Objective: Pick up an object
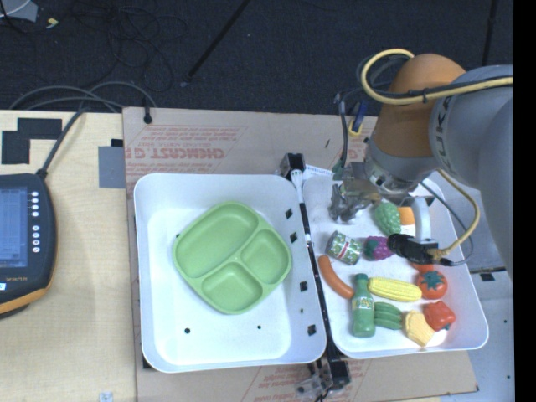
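Arm [452, 132] enters from right, orange band above wrist, wrist angled down-left. Gripper [345, 206] at arm's lower-left tip, pointing down.

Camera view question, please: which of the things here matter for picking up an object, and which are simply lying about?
For the job:
claw, low in the right bin
green can
purple grapes
hot dog
green bottle
corn cob
tomato

Lying about:
green divided plate in the left bin
handheld control pad
cables

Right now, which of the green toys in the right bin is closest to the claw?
The small green can, lying just below the claw. The green bottle and green pepper sit farther toward the bin's front.
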You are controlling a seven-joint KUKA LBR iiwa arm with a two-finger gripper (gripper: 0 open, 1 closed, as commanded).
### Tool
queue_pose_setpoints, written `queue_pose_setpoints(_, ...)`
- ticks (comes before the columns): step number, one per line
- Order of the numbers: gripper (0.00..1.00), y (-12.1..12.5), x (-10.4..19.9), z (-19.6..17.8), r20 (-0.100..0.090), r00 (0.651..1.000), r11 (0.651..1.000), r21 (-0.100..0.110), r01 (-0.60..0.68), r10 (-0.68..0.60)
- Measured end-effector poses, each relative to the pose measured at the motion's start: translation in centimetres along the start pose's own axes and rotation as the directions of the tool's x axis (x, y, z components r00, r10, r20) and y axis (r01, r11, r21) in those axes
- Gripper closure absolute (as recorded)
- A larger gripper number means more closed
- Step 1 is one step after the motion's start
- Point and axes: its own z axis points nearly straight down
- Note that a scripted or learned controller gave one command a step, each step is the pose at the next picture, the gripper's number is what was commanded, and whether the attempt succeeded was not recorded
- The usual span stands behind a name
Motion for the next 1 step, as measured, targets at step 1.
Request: queue_pose_setpoints(1, 1.00, -3.43, -4.05, 6.45, 0.005, 1.000, 1.000, -0.019, -0.003, 0.003)
